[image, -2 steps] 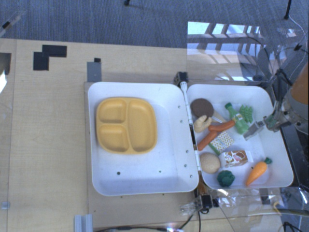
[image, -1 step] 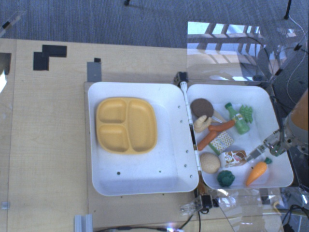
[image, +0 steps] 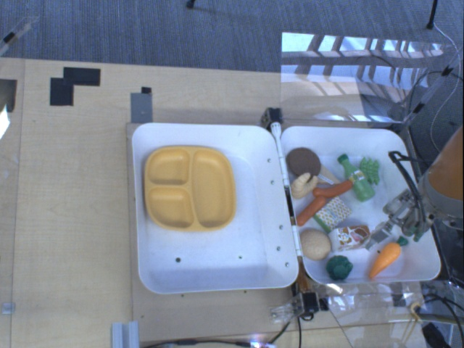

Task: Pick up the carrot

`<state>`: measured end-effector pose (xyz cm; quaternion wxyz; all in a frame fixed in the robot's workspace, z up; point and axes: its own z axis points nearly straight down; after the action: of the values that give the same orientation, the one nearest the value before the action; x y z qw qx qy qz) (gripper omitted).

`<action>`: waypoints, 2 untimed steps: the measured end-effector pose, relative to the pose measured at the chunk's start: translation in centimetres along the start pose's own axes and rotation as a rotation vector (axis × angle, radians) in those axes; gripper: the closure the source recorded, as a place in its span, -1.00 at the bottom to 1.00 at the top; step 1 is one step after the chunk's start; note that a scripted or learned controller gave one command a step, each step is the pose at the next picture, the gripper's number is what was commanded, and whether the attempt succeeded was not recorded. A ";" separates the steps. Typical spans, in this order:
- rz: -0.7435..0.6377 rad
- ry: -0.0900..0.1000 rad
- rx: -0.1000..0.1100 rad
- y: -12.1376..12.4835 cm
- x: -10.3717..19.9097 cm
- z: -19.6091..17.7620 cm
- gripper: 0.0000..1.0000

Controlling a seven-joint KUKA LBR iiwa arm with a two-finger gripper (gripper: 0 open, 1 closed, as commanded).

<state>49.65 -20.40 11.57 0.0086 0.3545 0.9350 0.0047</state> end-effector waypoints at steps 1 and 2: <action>-0.191 -0.013 0.001 0.9 0.1 0.4 -1.00; -0.188 -0.021 -0.005 1.2 -0.1 -1.1 1.00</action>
<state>50.53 -19.54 12.64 0.0199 0.2653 0.9640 0.0024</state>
